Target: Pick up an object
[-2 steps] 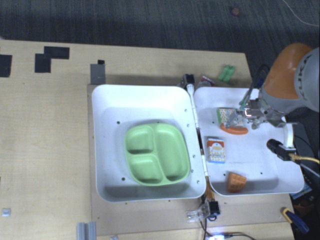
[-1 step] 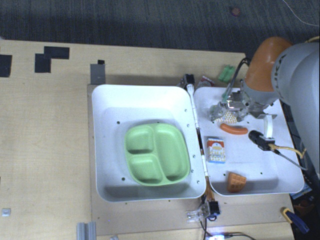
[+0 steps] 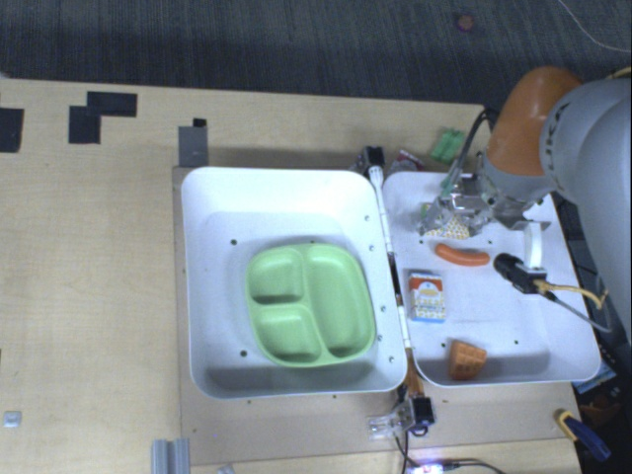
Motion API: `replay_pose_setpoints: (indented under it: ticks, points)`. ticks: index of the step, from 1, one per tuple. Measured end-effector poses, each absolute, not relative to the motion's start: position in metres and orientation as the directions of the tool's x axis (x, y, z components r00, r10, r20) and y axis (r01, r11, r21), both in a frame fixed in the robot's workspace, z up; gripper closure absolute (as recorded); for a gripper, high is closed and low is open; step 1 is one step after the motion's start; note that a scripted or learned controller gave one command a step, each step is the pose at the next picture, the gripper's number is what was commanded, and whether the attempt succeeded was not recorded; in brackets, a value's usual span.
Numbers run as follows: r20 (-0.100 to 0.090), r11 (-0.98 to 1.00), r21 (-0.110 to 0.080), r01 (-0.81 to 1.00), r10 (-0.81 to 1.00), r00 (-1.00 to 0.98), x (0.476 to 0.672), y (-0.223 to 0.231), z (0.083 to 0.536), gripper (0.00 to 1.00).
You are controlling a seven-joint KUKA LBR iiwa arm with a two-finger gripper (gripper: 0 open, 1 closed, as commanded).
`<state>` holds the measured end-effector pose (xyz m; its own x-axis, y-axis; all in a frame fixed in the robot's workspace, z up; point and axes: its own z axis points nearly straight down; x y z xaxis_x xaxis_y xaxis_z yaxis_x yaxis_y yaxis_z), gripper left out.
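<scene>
Green tray (image 3: 311,302) in left bin (image 3: 212,205) (sectioned), sausage (image 3: 462,256) in right bin (image 3: 563,358)

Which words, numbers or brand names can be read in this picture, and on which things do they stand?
No text can be read.
Small box in the right bin: it has a printed red and white face, but the print is too small and blurred to read.
Green divided tray in the left bin: no marking seen.
Hot dog, orange piece: no label.
</scene>
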<state>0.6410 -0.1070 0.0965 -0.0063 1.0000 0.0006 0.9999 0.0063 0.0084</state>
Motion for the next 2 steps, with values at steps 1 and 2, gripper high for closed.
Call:
replay_pose_setpoints:
  ticks: [1, 2]
  points:
    - [-0.001, 0.007, 0.008, 1.0, 1.0, -0.007, 0.664, -0.09, 0.257, 1.0]
    - [0.002, 0.006, 0.001, 1.0, 1.0, -0.006, 0.669, -0.033, 0.188, 1.0]
